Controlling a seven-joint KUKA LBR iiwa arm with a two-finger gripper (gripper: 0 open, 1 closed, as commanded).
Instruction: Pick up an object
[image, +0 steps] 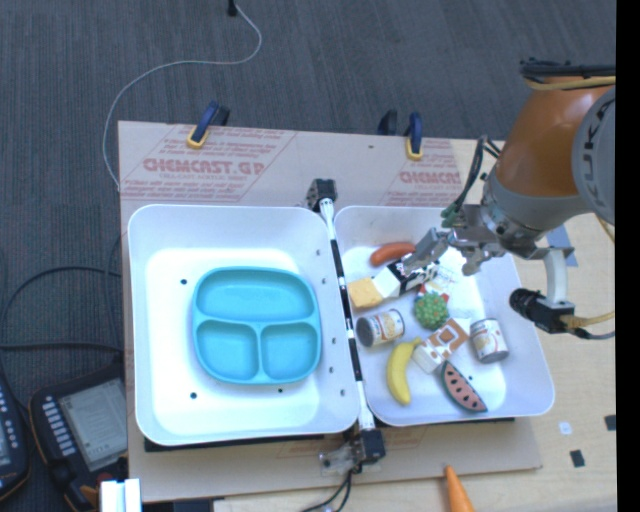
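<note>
The gripper (428, 262) hangs over the right bin (530, 395); its grip state cannot be told. The nearest object, the broccoli (432, 310), lies directly below-frame of it, just beside.

Two white bins sat side by side on the bench: the left bin (150, 300) held a blue tray (257, 325), and the right bin (530, 390) held small toy foods. Among them were a sausage (391, 253), a cheese wedge (365, 293), a can (381, 327), broccoli (432, 310), a banana (400, 372), a carton (441, 345), a second can (487, 340) and a watermelon slice (463, 388). The arm (545, 150) reached in from the right, its gripper (425, 265) low over the right bin's upper part, near the sausage and just above the broccoli.
</note>
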